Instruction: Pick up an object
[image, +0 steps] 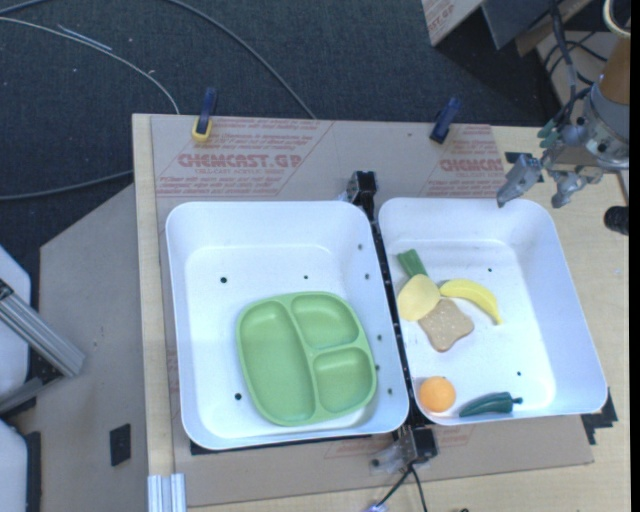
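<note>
My gripper (540, 188) hangs above the far right corner of the right bin (560, 300), its two fingers spread apart with nothing between them. Inside that bin lie a yellow banana (472, 297), a slice of toast (445, 325), a pale yellow piece with a green stalk (415, 290), an orange (436, 395) and a dark green pepper (490, 404). All of them sit well below and to the left of the gripper.
The left bin (200, 300) holds a green divided plate (305, 355). A black clamp (362, 186) sits between the bins at the far side. Blue and yellow clips (204, 115) pin the board's far edge.
</note>
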